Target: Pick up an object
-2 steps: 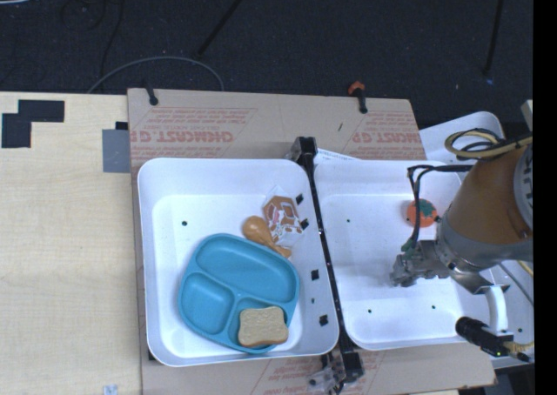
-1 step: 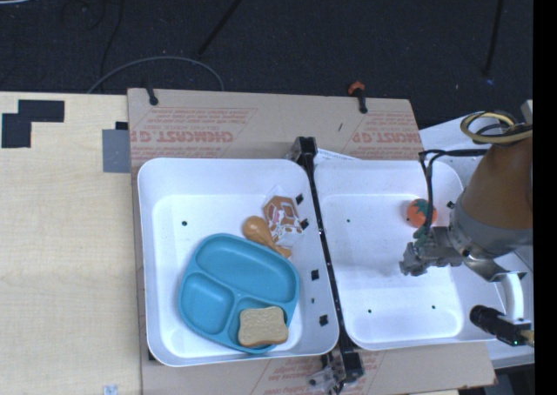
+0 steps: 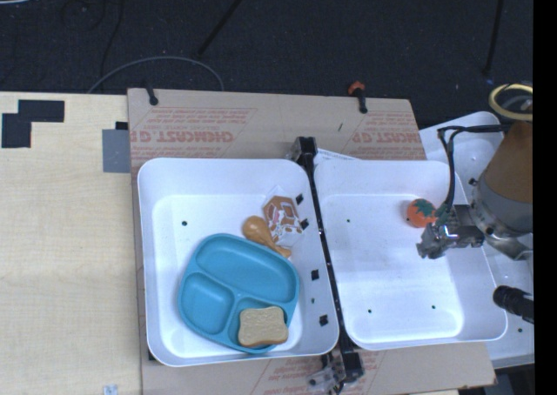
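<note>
Landmark: black divider (image 3: pixel 318 237) running between the two white bins; all places below are given against it.
Left bin (image 3: pixel 161 210): touching the divider on its left side.
Right bin (image 3: pixel 383 180): touching the divider on its right side.
Blue tray (image 3: pixel 228 284): three-compartment dish, left of the divider, tilted, one corner close to it.
Bread slice (image 3: pixel 262 326): tan, lying in the blue tray's lower compartment, left of the divider.
Wrapped snack (image 3: pixel 282 215): brown and white in clear film, just left of the divider, above the tray.
Tan wooden piece (image 3: pixel 264 234): rounded head with a stem, touching the tray's upper edge, left of the divider.
Orange object (image 3: pixel 420 211): small, round, with a green patch, well right of the divider near the right bin's far wall.
Gripper (image 3: pixel 432 245): right of the divider, just below the orange object and apart from it; nothing seen between its fingers; how far they stand open cannot be told, the metal parts blur together.
In the way: black cable (image 3: pixel 450 167) looping down just beside the orange object.
Cut off: arm body (image 3: pixel 515 180) runs out of view at the right.
Hard to make out: dark clamp hardware (image 3: pixel 335 371) at the divider's near end.
Surface: printed cardboard sheet (image 3: pixel 261 128) under both bins; pale wooden bench (image 3: pixel 61 254) far left of the divider.
Room: dark carpet (image 3: pixel 261 19) beyond, with loose cables.
</note>
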Tool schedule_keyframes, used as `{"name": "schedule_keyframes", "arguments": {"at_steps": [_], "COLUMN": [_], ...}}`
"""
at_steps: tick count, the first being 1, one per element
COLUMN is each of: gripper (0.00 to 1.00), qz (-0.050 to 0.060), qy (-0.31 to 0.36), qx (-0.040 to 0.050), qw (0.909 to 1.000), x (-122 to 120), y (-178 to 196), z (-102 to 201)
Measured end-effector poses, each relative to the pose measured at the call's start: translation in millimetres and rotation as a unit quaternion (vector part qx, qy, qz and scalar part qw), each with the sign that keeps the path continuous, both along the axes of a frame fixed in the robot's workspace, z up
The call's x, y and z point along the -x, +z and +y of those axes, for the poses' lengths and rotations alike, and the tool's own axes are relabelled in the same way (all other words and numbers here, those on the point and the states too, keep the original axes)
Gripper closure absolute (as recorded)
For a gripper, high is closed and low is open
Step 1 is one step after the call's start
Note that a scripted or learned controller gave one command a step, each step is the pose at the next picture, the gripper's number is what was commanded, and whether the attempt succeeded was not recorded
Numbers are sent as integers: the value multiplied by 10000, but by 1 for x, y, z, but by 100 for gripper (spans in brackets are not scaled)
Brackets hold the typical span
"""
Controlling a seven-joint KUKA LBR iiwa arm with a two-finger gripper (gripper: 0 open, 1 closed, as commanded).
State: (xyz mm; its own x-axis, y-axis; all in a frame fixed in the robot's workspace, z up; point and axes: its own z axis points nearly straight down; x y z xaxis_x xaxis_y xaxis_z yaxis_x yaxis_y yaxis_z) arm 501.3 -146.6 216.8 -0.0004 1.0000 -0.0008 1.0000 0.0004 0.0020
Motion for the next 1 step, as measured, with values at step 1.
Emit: {"name": "schedule_keyframes", "arguments": {"at_steps": [1], "gripper": [100], "qz": [4], "qy": [3], "qx": [-1], "qw": [10000], "x": [-3], "y": [43], "z": [-4]}}
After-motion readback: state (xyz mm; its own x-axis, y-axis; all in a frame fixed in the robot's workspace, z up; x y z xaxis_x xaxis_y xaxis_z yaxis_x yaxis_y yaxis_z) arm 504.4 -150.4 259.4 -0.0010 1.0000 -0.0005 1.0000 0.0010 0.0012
